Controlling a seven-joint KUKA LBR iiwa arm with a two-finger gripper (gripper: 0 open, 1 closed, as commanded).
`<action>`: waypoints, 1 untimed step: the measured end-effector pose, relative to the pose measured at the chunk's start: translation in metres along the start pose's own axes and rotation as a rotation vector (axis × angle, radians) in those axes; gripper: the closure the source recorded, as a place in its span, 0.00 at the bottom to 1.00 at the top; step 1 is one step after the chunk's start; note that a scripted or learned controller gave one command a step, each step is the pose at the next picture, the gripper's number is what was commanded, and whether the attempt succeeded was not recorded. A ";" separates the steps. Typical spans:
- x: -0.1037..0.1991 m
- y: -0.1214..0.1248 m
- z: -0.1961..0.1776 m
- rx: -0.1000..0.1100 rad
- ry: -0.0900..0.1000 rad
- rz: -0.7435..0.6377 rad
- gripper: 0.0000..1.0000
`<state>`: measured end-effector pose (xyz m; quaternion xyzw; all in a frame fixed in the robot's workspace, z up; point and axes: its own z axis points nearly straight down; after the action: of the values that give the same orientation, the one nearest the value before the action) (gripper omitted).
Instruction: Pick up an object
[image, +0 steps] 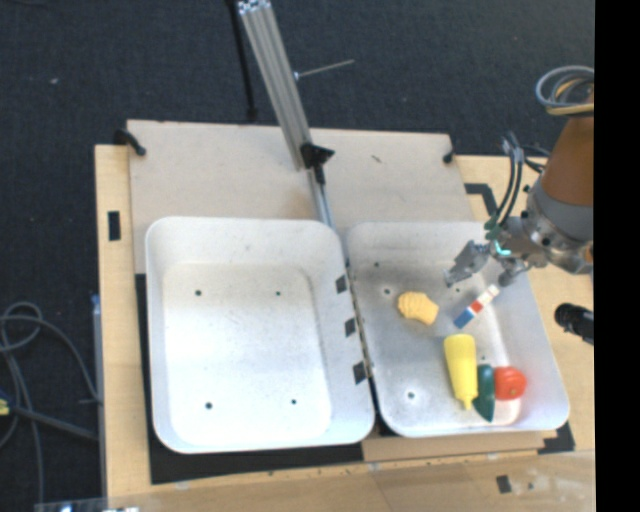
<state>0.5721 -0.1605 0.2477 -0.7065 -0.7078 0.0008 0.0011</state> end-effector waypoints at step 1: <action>0.000 0.001 -0.003 -0.005 -0.001 0.000 0.00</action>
<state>0.5730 -0.1604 0.2502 -0.7064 -0.7078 -0.0007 -0.0009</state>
